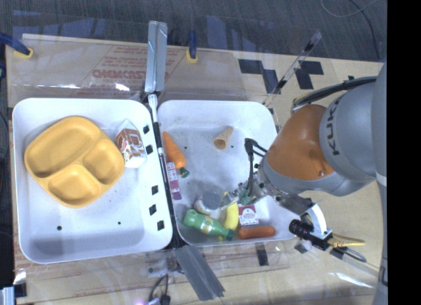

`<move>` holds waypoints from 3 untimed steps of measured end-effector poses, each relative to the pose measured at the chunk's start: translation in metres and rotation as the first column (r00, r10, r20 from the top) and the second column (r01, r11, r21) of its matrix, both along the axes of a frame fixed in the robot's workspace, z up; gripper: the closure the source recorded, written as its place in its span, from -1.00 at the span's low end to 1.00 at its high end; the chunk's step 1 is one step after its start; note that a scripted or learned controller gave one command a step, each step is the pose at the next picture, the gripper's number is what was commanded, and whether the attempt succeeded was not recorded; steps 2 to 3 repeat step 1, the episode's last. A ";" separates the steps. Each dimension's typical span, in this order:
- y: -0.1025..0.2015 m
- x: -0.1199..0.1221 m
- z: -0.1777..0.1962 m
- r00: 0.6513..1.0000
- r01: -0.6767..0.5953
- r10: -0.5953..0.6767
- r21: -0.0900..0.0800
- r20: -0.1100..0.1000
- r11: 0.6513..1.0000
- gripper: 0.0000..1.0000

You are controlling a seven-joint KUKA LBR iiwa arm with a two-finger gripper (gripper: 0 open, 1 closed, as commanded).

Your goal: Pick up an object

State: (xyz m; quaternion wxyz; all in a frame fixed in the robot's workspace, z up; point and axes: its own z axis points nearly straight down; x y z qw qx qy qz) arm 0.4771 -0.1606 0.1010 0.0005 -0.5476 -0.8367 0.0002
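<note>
The right bin (217,104) holds several small items. My gripper (245,194) is down in its front right part, just above a yellow banana-like piece (231,216) and a red and white carton (248,215). A red sausage (256,233) lies in front of them, and a green bottle (206,224) lies to the left. A grey round piece (212,200) sits close to the gripper's left. An orange carrot (173,152) and a tan cone (223,137) lie farther back. Nothing is visibly held.
A pink packet (173,182) leans on the right bin's left wall. The left bin (79,244) bears a yellow divided tray (72,160) and a small brown and white carton (131,143) by its right wall. The arm's orange band covers the right bin's right edge.
</note>
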 end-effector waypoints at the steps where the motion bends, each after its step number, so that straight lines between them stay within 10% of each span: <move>1: 0.042 0.020 0.141 1.000 0.012 -0.012 -0.001 0.002 1.000 1.00; 3: 0.042 0.020 0.141 1.000 0.012 -0.012 -0.001 0.002 1.000 1.00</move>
